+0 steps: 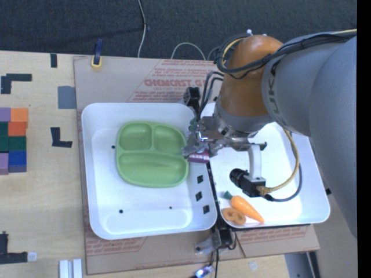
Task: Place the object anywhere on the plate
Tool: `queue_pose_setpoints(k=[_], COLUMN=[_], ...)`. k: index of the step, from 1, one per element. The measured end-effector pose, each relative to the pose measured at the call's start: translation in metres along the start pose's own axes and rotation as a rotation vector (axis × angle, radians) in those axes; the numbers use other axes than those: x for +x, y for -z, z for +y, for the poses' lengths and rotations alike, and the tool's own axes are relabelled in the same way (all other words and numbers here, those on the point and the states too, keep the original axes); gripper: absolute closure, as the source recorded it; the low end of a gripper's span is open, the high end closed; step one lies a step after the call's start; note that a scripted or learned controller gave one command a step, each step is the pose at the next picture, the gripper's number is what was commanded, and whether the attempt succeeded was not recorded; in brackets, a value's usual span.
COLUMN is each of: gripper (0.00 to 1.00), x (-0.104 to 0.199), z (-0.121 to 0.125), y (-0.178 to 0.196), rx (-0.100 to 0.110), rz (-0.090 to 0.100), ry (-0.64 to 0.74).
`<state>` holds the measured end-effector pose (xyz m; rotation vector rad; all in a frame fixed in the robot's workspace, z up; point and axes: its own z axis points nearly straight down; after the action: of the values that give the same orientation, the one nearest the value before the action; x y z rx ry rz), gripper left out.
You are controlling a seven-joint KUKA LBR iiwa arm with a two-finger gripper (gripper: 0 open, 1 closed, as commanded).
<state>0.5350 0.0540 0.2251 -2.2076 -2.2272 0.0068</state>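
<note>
The green divided plate [152,154] lies in the left white bin [101,213]. My gripper [197,150] hangs at the plate's right edge, over the wall between the two bins. A small purple object [199,158] shows at the fingertips, pinched between them; most of it is hidden by the gripper. An orange carrot [247,208] lies in the right bin [301,207] near its front edge, with a round orange slice [233,216] beside it.
The arm's wrist and orange band [249,74] cover the back of the right bin. A black hose fitting [246,181] hangs just above the carrot. Coloured blocks [14,141] sit on the bench at far left.
</note>
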Motion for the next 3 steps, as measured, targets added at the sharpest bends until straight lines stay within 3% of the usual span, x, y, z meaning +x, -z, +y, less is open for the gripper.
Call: queue_pose_setpoints(k=[2,3], gripper=[1.00,1.00], x=[0.092,0.101], z=[0.013,0.007], y=[-0.007,-0.009], rx=[0.000,0.001], rz=[-0.002,-0.004], ry=[-0.002,-0.005])
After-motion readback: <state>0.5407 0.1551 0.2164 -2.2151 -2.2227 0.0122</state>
